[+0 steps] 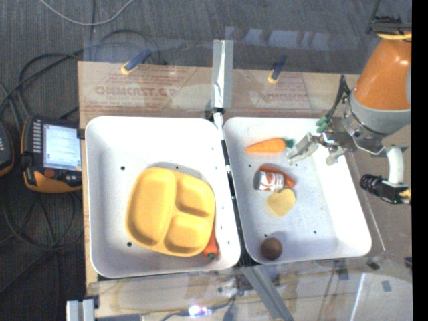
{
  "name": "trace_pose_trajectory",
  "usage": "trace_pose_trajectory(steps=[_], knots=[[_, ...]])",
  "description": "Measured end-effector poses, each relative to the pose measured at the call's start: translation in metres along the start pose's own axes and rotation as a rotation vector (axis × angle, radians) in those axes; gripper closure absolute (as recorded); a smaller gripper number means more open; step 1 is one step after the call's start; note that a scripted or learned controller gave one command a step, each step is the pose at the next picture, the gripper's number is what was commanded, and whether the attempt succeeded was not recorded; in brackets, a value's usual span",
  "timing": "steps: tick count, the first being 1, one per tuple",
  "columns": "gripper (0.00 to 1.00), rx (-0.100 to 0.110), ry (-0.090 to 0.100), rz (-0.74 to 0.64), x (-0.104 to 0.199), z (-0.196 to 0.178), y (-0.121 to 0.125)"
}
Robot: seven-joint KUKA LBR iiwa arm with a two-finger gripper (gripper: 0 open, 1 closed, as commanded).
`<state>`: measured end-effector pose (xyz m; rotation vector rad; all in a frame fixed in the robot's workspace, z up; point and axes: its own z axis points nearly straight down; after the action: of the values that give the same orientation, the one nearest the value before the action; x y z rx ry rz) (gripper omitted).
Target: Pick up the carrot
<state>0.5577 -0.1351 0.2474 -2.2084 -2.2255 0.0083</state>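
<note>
Near the far edge of the right bin [348, 199], the carrot [267, 146] is lying flat on the white floor, its green tip pointing toward the gripper [314, 149]. Taking that carrot as the landmark: the gripper is hanging just beside its green end, on the arm's side, apparently a little above the floor, with its two fingers spread apart and nothing between them. One fingertip is sitting close to the carrot's tip, but whether it is touching cannot be told from this slant.

Just on the near side of the carrot, a small red-and-white can [273, 179] is lying on its side, with a pale yellow, heart-like piece [281, 202] against it. Farther toward the near rim, a dark brown round thing [271, 248] is resting alone. Well to the carrot's left, across the divider, a yellow sectioned tray [172, 210] is sitting in the left bin [107, 179], with a small orange thing [210, 249] peeking out at its near corner.

As for progress, the approach seems nearly done, while the grasp itself is not yet made: the carrot is lying free, so closing on it and lifting are both left to do.
</note>
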Motion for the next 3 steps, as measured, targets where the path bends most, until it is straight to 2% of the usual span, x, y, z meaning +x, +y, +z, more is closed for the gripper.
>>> trace_pose_trajectory(steps=[1, 2, 3], knots=[[0.00, 0.000, -0.003, -0.027, 0.005, 0.084, 0.066], [0.00, 0.007, -0.006, -0.154, 0.026, 0.155, 0.104], [1.00, 0.009, -0.006, -0.155, 0.025, 0.146, 0.103]])
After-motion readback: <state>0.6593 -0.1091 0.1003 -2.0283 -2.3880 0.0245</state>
